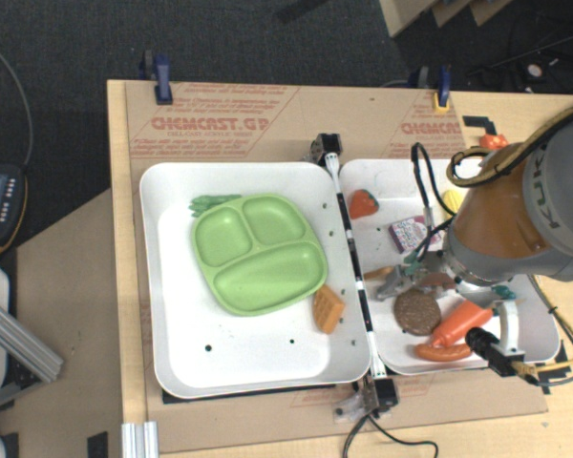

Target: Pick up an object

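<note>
The left bin is occupied by a green divided plate, with an orange block lying at its four o'clock, near the bin's right wall. The arm is seen lowered over the right bin. The gripper is placed just above a brown round patty, which lies at its six o'clock; whether anything is pinched cannot be told. A carrot is seen at the patty's three o'clock, touching it.
</note>
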